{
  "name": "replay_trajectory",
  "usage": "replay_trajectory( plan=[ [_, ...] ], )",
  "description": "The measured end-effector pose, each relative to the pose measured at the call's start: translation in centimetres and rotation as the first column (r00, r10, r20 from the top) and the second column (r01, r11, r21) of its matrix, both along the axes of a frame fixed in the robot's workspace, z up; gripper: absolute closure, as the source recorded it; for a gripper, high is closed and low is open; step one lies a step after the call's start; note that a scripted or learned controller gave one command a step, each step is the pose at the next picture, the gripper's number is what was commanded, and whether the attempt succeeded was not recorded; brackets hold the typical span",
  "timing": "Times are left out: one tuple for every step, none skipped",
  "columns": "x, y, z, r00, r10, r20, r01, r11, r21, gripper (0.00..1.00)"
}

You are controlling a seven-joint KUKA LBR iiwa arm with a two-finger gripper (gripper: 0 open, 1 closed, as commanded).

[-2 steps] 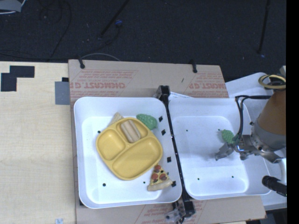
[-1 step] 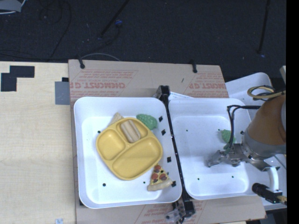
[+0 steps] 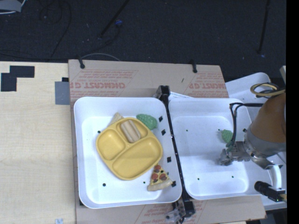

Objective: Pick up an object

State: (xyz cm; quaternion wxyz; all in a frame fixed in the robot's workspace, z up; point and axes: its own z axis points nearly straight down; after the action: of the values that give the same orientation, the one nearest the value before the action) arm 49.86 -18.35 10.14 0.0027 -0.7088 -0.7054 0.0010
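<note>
- Green is the colour to watch: a small green object lies in the right bin, close to the bin's right wall and just up-left of the gripper.
- Whether the jaws are wide or narrow I cannot tell; they are a blurred grey mass low over the bin floor, and nothing can be seen held between them.
- By my reading the pick is not yet done: the arm is down in the bin near the green object, but a grasp and a lift are both left.
- Other candidates sit in the left bin: a yellow divided plate with a hot dog in its upper compartment, a green leafy piece at its upper rim, and a pizza slice just below its lower right edge.
- Room: the right bin's floor is bare to the left of the gripper, so travel that way looks free; the right wall and the central divider between the bins are the edges to mind.
</note>
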Motion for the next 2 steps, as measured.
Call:
replay_trajectory(
  plan=[
    [0.7,0.0,4.4,1.0,0.007,0.007,-0.007,1.0,-0.003,1.0],
    [0.2,0.9,9.6,1.0,0.007,0.008,-0.007,1.0,-0.003,1.0]
  ],
)
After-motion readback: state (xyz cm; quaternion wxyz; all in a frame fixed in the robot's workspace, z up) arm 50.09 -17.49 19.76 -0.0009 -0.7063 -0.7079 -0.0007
